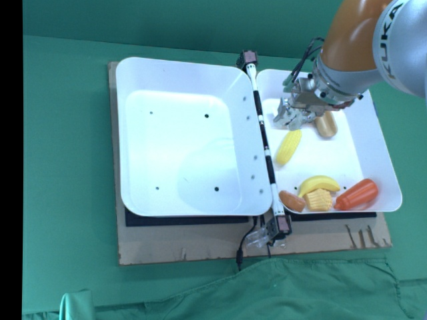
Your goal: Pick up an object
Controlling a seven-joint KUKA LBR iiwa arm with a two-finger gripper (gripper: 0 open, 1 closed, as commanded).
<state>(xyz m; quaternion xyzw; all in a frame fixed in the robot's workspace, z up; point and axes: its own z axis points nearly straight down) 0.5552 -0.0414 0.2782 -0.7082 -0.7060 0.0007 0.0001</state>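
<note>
The right bin (373,145) holds several toy foods. A yellow corn cob (288,147) lies near its middle left. A tan potato-like piece (326,124) lies further back. Along the front sit a banana (318,183), a small yellow corn piece (319,199), an orange-red piece (291,201) and a red-orange carrot-like piece (357,194). My gripper (289,117) hangs over the back left of the right bin, just behind the corn cob and left of the tan piece. Nothing shows between its fingers.
The left bin (133,79) stands beside the right one, parted by a black and white rail (261,135). Both rest on a cardboard sheet (200,249) on green cloth. Cables trail off the front (257,242).
</note>
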